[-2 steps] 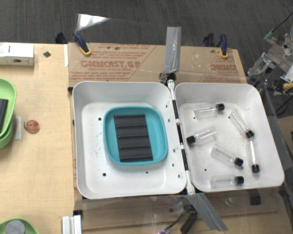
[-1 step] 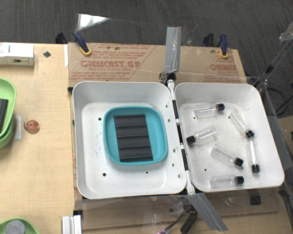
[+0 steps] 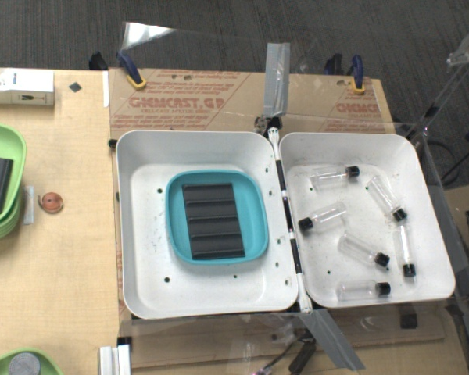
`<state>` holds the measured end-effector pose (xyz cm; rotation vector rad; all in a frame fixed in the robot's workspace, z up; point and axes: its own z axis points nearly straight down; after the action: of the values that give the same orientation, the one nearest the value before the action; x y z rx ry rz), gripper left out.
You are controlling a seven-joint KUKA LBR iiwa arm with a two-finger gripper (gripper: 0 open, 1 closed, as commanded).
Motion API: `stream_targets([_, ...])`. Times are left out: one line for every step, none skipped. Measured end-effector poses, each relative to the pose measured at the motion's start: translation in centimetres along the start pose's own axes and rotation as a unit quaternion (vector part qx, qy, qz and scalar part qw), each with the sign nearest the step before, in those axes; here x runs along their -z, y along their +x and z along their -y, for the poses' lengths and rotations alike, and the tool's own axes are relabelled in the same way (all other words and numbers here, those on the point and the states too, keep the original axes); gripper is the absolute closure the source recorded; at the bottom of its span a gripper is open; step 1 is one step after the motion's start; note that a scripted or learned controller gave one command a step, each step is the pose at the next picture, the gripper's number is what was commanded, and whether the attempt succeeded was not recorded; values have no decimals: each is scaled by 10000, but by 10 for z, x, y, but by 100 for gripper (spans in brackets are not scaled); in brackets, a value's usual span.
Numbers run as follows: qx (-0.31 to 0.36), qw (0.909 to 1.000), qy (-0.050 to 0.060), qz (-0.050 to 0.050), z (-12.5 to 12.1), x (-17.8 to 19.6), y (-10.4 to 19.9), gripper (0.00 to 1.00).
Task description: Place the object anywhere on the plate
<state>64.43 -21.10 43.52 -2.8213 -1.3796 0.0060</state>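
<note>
A teal square plate [image 3: 177, 217] lies in the left white bin [image 3: 141, 162], with a dark ribbed insert [image 3: 213, 220] in its middle. In the right white bin [image 3: 422, 178] lie several clear plastic tubes with black caps: one near the back [image 3: 334, 178], one at the right [image 3: 387, 198], one near the divider [image 3: 322, 217], one at the centre [image 3: 363, 251], one at the right edge [image 3: 406, 248] and one at the front [image 3: 363, 291].
A cardboard sheet [image 3: 219, 100] is clamped behind the bins. A green tray [image 3: 12, 209] with a dark item sits at the far left, a small round orange piece [image 3: 51, 202] next to it. A white box [image 3: 19, 89] lies at the top left.
</note>
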Motion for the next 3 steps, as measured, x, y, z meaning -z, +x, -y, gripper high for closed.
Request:
stream_targets([-359,9994,4,-2,24,-160,-10,0])
stream_targets([-505,9987,-1,-1,2,-15,-8,0])
stream_targets([-505,9987,1,1,2,-16,-8,0])
